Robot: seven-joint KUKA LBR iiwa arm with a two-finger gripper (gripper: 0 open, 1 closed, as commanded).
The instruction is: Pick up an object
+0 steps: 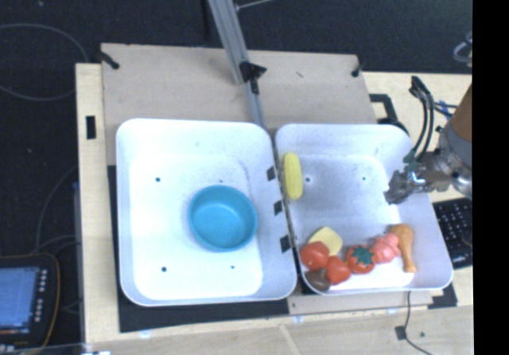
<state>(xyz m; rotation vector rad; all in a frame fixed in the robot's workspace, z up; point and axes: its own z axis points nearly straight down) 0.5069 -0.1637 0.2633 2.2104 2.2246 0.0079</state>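
- We log the hand point(400, 186) at the right bin's point(342, 138) right rim, above its floor; nothing visibly held, and we cannot tell its opening.
- Step judged: approach, before any grasp.
- Candidates lie below the hand, to its left: chicken leg point(403, 243) closest, then pink toy point(386, 248), tomatoes point(338, 263). Corn point(292, 176) is well to its left.
- Next move, we judge, calls for descent over the chicken leg.

A pale wooden bench point(94, 186) is seen from above. Two shallow white bins are set on it side by side, touching: the left bin point(143, 266) and the right bin point(350, 142). A dark mat point(127, 315) is visible under their front edge.
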